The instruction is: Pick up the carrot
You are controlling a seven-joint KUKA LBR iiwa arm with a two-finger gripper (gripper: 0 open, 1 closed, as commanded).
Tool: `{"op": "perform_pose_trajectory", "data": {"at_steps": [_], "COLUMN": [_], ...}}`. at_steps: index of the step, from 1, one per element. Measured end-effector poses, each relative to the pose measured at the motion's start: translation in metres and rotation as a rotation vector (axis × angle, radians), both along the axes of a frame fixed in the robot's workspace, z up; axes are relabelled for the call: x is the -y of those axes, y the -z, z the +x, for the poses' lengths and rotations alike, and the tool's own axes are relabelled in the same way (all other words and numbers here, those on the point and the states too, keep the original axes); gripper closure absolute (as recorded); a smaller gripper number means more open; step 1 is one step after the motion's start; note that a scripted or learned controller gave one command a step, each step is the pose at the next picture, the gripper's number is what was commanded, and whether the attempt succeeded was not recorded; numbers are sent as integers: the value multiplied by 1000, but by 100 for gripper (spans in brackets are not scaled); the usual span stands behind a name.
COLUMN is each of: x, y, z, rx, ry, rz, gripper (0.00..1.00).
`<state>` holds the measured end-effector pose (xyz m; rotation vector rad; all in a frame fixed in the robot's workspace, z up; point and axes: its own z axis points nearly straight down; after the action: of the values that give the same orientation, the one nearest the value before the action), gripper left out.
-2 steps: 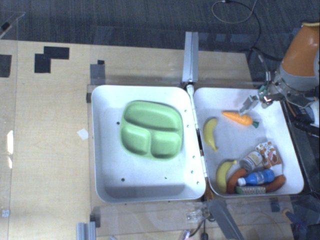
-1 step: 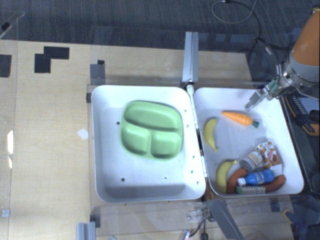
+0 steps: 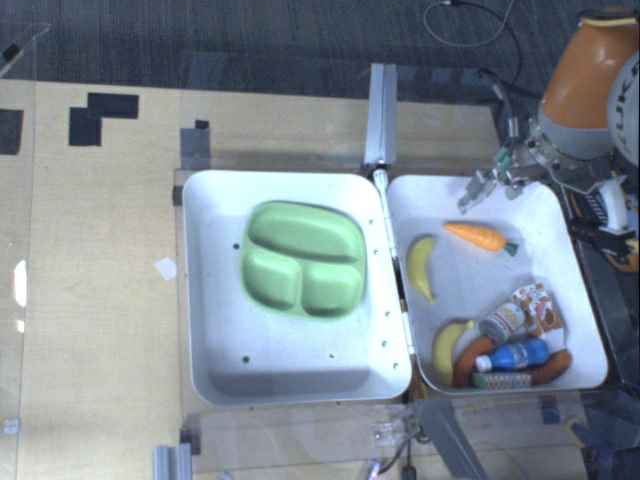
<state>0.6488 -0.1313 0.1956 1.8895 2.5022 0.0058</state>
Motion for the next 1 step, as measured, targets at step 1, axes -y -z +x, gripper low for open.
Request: {"op": "perform_pose_trajectory", "data": {"at_steps": [1], "x": [18], "y": [106], "z": [-26], "rx": [5], "ry": [-131], "rz": [-3], "gripper": [0]}}
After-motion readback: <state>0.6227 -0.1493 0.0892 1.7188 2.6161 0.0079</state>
